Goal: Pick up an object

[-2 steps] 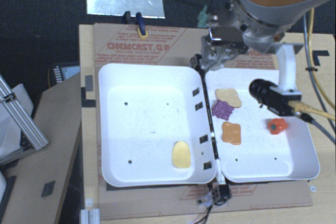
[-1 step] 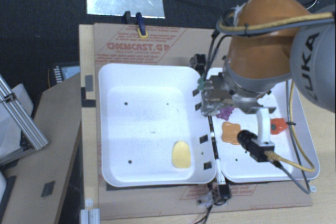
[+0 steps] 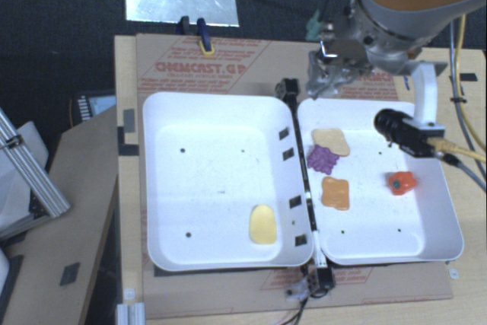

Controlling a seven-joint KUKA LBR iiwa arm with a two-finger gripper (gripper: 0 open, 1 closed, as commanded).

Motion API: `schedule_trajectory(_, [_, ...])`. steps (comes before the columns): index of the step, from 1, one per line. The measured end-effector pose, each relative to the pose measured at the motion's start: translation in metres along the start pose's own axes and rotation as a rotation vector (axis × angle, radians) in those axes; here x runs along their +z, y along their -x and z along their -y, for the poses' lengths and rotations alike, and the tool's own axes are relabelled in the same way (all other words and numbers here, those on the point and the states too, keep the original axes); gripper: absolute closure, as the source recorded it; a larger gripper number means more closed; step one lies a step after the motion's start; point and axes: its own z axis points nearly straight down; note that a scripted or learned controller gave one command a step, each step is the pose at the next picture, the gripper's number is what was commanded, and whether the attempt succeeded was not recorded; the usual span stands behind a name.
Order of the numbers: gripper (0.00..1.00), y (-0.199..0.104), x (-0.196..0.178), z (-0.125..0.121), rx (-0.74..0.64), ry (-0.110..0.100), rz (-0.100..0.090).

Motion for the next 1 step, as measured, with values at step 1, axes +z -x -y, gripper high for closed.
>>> schedule_trajectory(1, [1.0, 0.0617, 0.0996, 0.0372, 0.011, -0.029, 0.007])
